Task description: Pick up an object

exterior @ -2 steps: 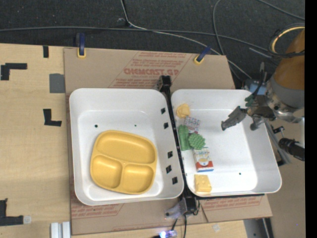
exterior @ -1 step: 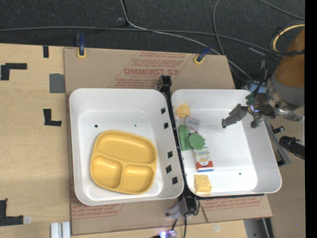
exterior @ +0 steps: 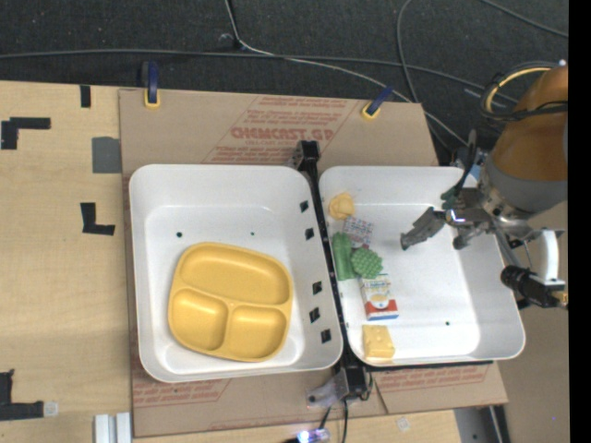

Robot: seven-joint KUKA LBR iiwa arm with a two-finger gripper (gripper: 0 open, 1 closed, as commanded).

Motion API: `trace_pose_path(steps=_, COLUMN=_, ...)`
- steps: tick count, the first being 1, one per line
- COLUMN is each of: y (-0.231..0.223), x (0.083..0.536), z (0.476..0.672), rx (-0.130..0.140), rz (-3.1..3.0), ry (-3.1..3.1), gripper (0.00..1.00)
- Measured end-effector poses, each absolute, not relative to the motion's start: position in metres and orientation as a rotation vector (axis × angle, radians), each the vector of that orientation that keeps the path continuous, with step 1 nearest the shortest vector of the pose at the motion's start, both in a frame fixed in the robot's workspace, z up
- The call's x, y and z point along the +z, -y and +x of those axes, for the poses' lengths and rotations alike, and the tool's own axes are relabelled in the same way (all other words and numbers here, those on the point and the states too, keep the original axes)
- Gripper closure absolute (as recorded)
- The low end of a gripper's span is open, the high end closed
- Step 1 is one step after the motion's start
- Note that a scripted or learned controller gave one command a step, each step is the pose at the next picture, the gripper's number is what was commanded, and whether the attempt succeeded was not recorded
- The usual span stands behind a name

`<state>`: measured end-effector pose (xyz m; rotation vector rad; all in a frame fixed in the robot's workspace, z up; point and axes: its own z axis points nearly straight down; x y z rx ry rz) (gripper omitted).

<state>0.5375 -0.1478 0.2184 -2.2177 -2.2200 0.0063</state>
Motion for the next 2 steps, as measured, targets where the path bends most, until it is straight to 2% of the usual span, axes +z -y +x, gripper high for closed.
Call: trace_pose_path(steps=2, y=0.137, x=0.103, z=0.538, rx=-0.003, rz=-2.221, ry=2.219, gripper=0.0)
